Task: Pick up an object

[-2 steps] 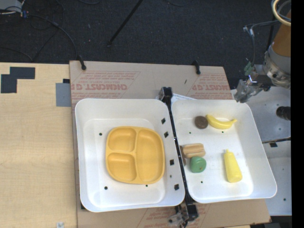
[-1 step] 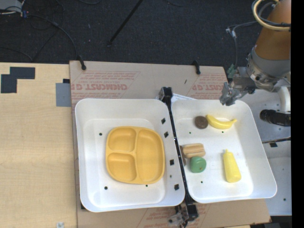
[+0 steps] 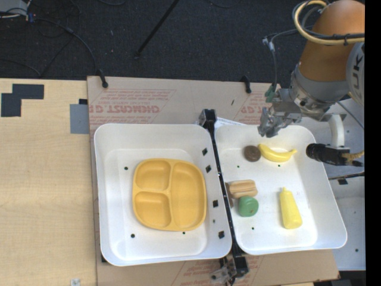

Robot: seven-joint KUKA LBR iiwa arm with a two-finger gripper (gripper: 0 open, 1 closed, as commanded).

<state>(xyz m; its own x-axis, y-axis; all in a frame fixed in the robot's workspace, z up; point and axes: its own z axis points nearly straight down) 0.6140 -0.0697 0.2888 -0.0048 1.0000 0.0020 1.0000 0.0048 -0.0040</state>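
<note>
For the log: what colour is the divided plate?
Yellow plate; camera view shows it best.

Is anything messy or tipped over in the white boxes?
Nothing stands out. The yellow plate lies flat in the left bin. The banana, brown ball, green ball and yellow bottle rest apart in the right bin.

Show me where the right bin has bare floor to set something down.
Right bin: bare along the near edge below the green ball and yellow bottle, and right of the banana. Crowded around the bread piece, brown ball and gripper.
</note>
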